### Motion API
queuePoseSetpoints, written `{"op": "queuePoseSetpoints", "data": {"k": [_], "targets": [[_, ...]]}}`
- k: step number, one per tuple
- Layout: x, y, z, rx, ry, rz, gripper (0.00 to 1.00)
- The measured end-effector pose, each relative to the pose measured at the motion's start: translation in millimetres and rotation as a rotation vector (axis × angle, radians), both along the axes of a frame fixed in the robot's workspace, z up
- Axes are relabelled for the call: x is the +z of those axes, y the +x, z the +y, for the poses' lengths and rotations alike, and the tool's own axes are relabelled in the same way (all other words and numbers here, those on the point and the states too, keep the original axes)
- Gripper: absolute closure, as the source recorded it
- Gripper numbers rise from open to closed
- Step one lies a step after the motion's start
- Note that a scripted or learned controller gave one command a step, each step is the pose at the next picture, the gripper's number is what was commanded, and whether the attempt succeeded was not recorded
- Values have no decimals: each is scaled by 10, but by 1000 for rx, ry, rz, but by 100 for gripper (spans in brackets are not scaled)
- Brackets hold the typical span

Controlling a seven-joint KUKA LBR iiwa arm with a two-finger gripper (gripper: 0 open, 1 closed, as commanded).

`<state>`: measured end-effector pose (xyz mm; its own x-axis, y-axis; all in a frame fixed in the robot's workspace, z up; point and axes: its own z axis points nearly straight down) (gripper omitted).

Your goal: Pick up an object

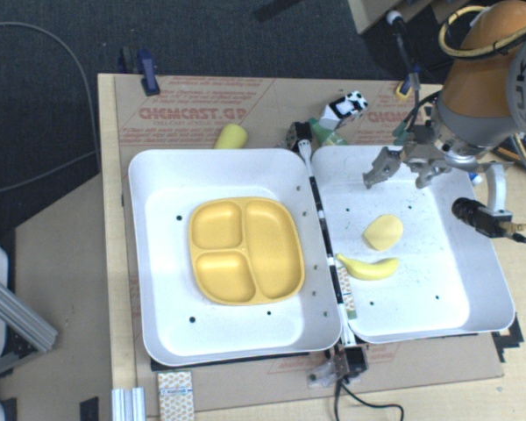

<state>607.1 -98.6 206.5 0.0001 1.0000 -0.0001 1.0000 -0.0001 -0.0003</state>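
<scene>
Across two white bins [158, 261], one yellow divided plate [245, 250], one banana [368, 268], one pale lump [383, 231], jaws apart, clamping nothing

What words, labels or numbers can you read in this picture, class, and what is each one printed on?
"CHEMCAST GP" in large red letters on the brown board behind the left bin.
Smaller red lines above those letters: too blurred to read.
Red print on the board behind the right bin: too blurred to read.
Patterned card at the board's front edge: too small to read.
</scene>
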Motion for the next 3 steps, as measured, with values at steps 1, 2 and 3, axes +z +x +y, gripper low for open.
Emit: {"op": "queuePoseSetpoints", "data": {"k": [1, 2, 3], "targets": [[-611, -158, -240, -1, 1, 2, 0], [-1225, -319, -276, 0, 1, 2, 0], [-1119, -310, -276, -1, 1, -1, 100]]}}
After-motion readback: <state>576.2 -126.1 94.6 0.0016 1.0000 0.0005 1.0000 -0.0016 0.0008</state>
